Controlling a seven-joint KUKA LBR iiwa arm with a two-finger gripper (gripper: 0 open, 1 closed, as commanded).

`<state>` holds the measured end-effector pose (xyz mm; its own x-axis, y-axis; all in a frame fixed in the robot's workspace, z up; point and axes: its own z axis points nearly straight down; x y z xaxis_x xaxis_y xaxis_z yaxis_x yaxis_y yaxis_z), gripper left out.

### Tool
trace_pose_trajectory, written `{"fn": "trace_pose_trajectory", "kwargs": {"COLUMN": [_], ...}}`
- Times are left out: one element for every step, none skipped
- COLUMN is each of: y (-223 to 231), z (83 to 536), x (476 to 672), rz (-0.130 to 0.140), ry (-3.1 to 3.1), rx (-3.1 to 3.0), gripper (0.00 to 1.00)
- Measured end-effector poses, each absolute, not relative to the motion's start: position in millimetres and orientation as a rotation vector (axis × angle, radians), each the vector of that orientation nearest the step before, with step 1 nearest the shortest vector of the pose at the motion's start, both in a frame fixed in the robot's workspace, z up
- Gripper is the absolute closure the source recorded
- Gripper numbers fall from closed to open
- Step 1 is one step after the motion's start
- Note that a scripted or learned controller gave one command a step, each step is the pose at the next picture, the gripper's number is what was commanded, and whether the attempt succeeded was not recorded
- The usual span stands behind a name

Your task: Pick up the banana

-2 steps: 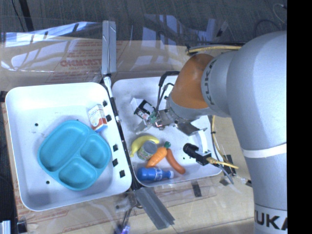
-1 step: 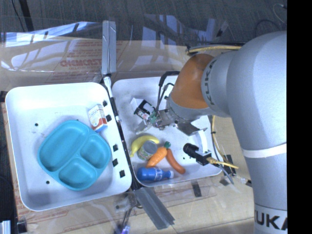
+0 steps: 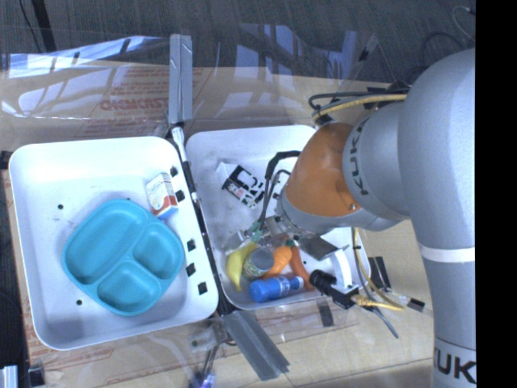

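Note:
The yellow banana point(image 3: 235, 266) lies at the near left of the right bin point(image 3: 212, 156), hard against a round tin can point(image 3: 260, 262). My gripper point(image 3: 263, 233) reaches down into that bin just above and to the right of the banana, over the can. The arm's orange band and grey wrist hide most of it. Nothing can be seen held in it.
An orange carrot-like piece point(image 3: 283, 257) and a blue bottle point(image 3: 275, 288) crowd the banana's right side. A black-and-white item point(image 3: 241, 183) lies at the bin's far side. The left bin point(image 3: 32, 217) holds a blue divided plate point(image 3: 123, 255) and a small carton point(image 3: 161, 194).

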<state>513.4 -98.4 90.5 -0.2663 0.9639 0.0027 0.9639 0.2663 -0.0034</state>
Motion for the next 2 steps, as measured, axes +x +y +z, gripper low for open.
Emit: {"fn": "trace_pose_trajectory", "kwargs": {"y": [-99,-32], "z": [100,191], "x": [514.4,551.6], "rz": [0.002,0.002], "ry": [-2.500,-2.077], "rx": [-1.897,-2.354], "gripper": [1.00,1.00]}}
